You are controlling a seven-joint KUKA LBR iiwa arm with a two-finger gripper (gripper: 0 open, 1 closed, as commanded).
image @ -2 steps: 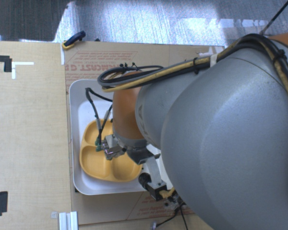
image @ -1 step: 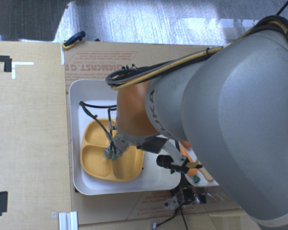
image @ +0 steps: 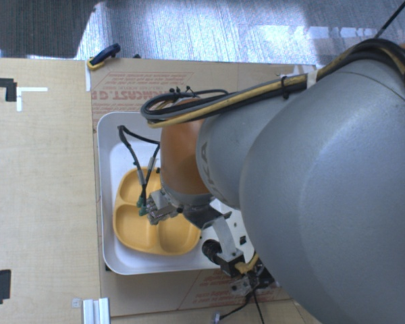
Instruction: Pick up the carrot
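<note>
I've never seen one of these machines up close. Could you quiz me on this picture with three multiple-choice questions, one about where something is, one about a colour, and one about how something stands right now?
1. Where does the yellow divided plate lie?
A. in the white bin
B. on the wooden bench top
C. on the grey floor

2. What colour is the band above the arm's wrist?
A. blue
B. orange
C. green

3. How does the arm stand?
A. pulled away from the bin
B. reaching over the bin, covering much of it
C. lying flat on the floor

Answers: 1 A, white rim surrounds the plate. 2 B, the band is orange. 3 B, its grey bulk hides the bin's right part.
</note>
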